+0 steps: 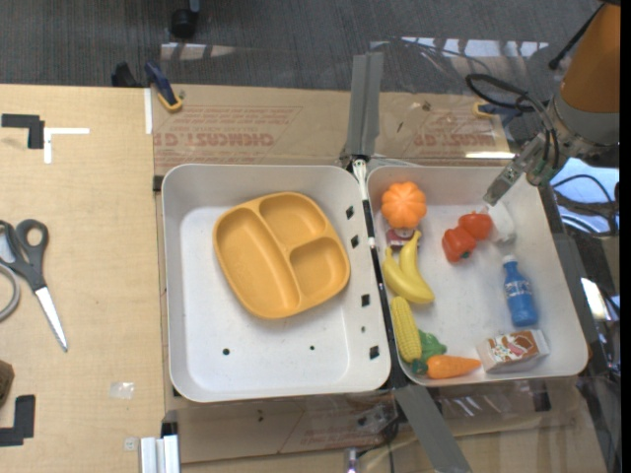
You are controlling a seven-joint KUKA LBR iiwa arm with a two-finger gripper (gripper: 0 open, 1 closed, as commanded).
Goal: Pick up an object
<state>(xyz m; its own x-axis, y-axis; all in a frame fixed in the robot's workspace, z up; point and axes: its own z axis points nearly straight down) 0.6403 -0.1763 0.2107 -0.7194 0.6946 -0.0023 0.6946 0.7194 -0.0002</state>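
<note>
The right bin (552, 264) holds several toy foods. An orange (404, 203) lies at its far left, with a red pepper (465, 236) to the right of it. A banana (406, 269) and a corn cob (404, 328) lie along the left wall. A carrot (452, 367) and a small juice carton (513, 350) rest at the near edge, and a blue bottle (521, 296) lies by the right wall. My gripper (505, 187) hangs over the bin's far right corner, just above and right of the red pepper, with nothing seen in it.
The left bin (187, 294) holds a yellow divided plate (284, 252). Scissors (35, 274) lie on the wooden bench at far left. A grey divider bar (363, 106) runs behind the bins, and cables (503, 92) trail near the arm at upper right.
</note>
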